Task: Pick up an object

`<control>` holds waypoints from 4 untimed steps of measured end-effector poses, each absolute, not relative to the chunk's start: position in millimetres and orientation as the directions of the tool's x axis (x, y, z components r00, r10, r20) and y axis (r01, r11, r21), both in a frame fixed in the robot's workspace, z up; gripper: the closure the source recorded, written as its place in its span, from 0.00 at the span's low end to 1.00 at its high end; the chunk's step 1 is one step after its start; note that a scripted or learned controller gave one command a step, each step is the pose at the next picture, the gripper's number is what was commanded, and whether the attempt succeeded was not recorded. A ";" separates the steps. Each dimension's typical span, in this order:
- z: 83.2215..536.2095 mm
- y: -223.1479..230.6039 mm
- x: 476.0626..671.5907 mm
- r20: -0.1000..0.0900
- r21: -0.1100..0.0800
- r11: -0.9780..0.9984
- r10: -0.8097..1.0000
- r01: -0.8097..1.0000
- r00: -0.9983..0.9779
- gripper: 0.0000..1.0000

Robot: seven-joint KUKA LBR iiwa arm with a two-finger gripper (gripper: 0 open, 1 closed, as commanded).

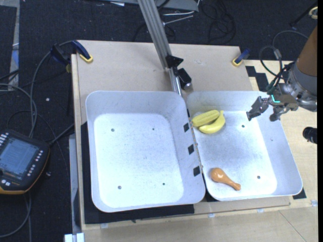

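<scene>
**Grasp planning: objects in the right bin**

Status. The gripper (263,109) hangs above the upper right part of the right bin (282,150). The fingers (254,111) are spread apart and grasp nothing. No object is lifted yet.

Candidate objects.
- Banana (209,121): lies at the upper left of the right bin, close to the wall shared with the left bin. It looks like a light moulded toy, judged stiff with a smooth, possibly slippery skin. It appears as two curved yellow lobes lying against each other; whether this is one piece or two cannot be told. Take hold across the short width near mid-length. The nearby wall may obstruct one finger on that side.
- Orange object (224,178): lies near the lower edge of the right bin, well apart from the banana. It has a round bulb at the left and a narrow tapered end at the right. Judged light and rigid. Grip across the neck or the bulb; the round bulb may roll away from the fingers.

Containers.
- Right bin: holds both objects.
- Left bin (101,135): bare floor showing.
- Both bins rest side by side on the table (131,69).
</scene>
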State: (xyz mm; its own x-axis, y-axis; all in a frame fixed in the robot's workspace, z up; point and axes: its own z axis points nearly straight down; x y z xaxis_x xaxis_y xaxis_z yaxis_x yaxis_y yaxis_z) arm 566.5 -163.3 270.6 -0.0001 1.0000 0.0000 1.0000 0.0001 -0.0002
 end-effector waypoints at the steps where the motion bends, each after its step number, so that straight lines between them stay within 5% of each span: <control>1: 270.6 -163.3 566.5 0.000 0.000 0.000 1.000 1.000 0.000 0.00; 4: 120.9 -161.2 559.8 0.001 -0.006 0.000 1.000 1.000 0.000 0.00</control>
